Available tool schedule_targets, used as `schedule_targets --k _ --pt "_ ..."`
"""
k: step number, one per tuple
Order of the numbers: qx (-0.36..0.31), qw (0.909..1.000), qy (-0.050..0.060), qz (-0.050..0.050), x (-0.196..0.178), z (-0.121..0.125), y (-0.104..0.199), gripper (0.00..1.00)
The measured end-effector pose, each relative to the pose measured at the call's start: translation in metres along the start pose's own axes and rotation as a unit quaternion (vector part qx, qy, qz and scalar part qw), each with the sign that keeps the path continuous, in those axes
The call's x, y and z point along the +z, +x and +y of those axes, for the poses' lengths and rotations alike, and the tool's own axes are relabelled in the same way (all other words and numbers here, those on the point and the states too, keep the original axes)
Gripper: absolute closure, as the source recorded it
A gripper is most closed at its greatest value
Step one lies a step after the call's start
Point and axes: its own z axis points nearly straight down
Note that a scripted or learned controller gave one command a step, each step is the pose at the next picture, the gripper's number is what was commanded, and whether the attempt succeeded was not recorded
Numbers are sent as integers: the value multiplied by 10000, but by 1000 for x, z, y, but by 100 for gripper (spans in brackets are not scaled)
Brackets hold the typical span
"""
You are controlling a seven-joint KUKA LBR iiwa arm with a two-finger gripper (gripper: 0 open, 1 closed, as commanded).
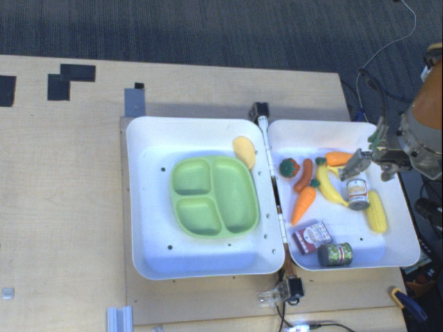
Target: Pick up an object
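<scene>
My gripper [372, 167] hangs over the right side of the right bin [410, 249], open, with nothing between its fingers. Just below and left of it stands a small silver can [357, 194]. A yellow banana [331, 185] lies left of the can and a corn cob [376, 211] lies to its right. A small orange piece [338, 159] sits beside the left finger. Further left lie a carrot [303, 205], a reddish sausage [303, 175] and a red-and-green fruit [289, 167]. Near the front are a red box [311, 236] and a green can [336, 254].
The left bin [138, 185] holds a green divided plate [213, 196] and a pale yellow fruit [243, 151] by its back right corner. A ridge between the two bins [273, 185] separates them. Cables hang at the right of the bench.
</scene>
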Motion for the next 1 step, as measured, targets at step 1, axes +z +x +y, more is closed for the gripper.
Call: schedule_targets --k 1 --pt "7 10000 18 4 155 58 1 0"
